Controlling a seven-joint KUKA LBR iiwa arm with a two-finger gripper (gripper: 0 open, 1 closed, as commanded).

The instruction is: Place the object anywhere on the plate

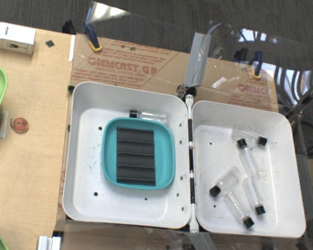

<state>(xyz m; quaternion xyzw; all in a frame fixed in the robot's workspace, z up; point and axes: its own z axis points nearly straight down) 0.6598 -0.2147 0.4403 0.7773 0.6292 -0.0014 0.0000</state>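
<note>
Tubes (244,190) loose in right bin (293,148), plate (139,153) left. Best pick: isolated tube, grasp mid-body, set down flat on plate.

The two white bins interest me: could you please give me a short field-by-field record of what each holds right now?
left bin: holds a teal plate and one clear tube with a black cap
plate contents: a dark ribbed insert; no tube on it
tube in left bin: lies beside the plate's far edge, apart from the insert
right bin: several clear black-capped tubes, scattered loose
task state: no object placed on the plate yet
</note>
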